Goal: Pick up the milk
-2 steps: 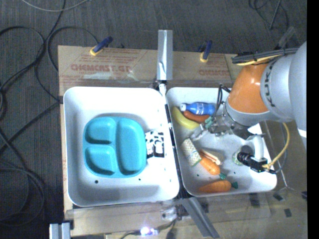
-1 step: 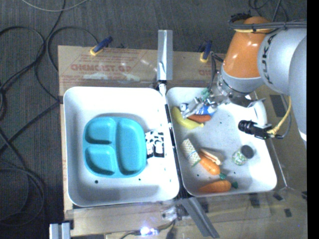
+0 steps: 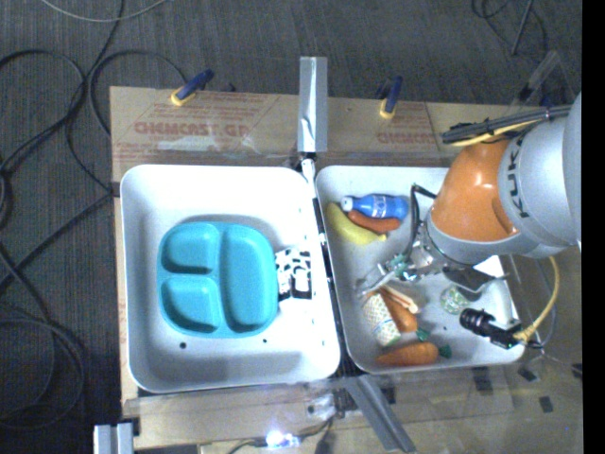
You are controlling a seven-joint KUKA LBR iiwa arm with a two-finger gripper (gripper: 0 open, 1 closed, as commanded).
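The claw [image 3: 402, 265] hangs low in the right bin [image 3: 492, 353]; whether it is clenched or released, I cannot tell. The milk [image 3: 294, 274], a black-and-white carton, lies in the left bin [image 3: 142, 253], touching the blue tray [image 3: 219, 277].

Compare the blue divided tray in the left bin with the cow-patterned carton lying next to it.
The blue tray is one plain colour; the milk carton is white with black patches. The tray is far larger than the carton. The tray lies flat with its compartments facing up, mid-bin; the carton sits at the tray's right edge, near the left bin's right wall. Both are in the left bin, away from the arm.
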